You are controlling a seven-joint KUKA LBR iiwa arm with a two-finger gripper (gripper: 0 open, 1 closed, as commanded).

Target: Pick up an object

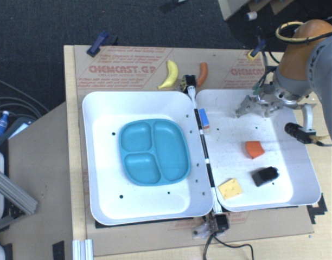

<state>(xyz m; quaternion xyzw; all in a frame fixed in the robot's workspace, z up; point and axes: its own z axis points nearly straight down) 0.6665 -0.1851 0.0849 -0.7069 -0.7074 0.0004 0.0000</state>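
Below the tool (256, 105), orange block (254, 149) well apart, grip state unclear

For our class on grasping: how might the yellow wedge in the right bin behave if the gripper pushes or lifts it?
The yellow wedge lies flat with flat faces, so it would probably slide, not roll. It looks like a toy cheese piece, likely light and stiff. It sits near the right bin's front-left wall, which may crowd the gripper.

"CHEMCAST" in red, bench board (122, 64)
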